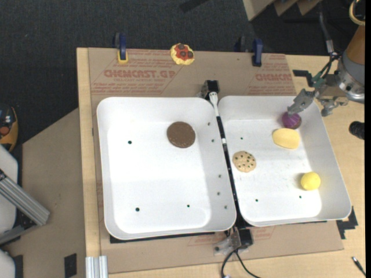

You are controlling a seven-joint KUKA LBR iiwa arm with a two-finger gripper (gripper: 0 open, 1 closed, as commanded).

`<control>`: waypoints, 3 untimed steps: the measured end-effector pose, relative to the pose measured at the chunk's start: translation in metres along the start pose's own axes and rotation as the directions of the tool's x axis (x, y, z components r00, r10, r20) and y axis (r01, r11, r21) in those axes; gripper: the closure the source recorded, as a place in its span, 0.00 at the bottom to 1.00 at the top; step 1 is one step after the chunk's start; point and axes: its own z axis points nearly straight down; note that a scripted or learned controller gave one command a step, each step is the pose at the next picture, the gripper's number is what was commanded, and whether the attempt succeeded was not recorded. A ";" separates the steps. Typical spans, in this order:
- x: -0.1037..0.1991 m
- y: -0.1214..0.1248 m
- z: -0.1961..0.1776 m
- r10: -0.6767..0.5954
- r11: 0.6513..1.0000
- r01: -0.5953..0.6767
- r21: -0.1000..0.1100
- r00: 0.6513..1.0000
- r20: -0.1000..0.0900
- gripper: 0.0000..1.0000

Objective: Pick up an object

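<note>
Fingers (313, 101) of the arm hang spread open at the right bin's (324, 213) far edge; purple ball (291, 120) lies just below-left, unheld.

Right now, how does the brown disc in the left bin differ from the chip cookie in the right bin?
The brown disc is plain dark brown; the chip cookie is pale tan with dark specks. The disc looks larger than the cookie. The disc lies in the left bin away from the walls, while the cookie lies in the right bin near the divider. Both are round, flat and lying face up.
</note>
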 end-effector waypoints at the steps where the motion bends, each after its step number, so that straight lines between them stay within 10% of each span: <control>1: 0.000 0.001 -0.011 -0.001 1.000 0.001 -0.004 1.000 0.001 1.00; 2: 0.052 0.020 -0.190 -0.007 1.000 0.007 -0.022 1.000 0.004 1.00; 3: 0.103 -0.023 -0.118 -0.004 1.000 0.004 0.008 1.000 -0.003 1.00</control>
